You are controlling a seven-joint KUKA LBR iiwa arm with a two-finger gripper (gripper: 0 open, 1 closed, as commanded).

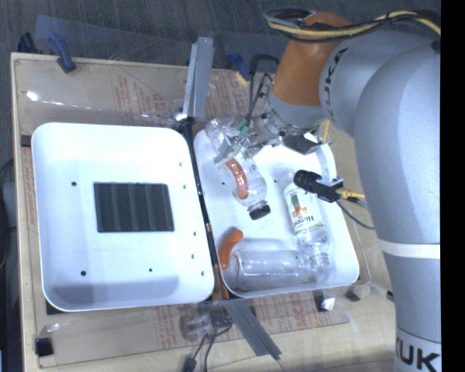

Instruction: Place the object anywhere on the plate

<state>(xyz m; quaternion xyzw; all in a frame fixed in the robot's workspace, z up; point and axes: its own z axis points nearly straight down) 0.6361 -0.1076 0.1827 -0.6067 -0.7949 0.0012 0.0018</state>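
The grey arm (387, 130), with its orange band (306, 64) above the wrist, enters from the right of the view and bends over the far end of the right-hand bin (347, 273). The left-hand bin (62, 161) carries one item, the plate (133, 206): a dark, ribbed rectangle lying flat near the bin's centre. All loose objects lie in the right-hand bin, well apart from the plate. The largest is a clear bottle (273, 263) on its side along the near wall. To its right and farther back lies a labelled bottle (305, 219), its white label bearing green and red print. A smaller clear bottle (252, 196) with a dark cap lies near the bin's middle, its cap towards the near wall. A curved orange piece (237, 177) rests against this smaller bottle, and a second orange piece (229, 246) lies at the bin's left wall, touching the large bottle's end. The gripper (244, 142) hangs just beyond the curved orange piece; whether it is open or closed cannot be told, and no object is seen held in it.
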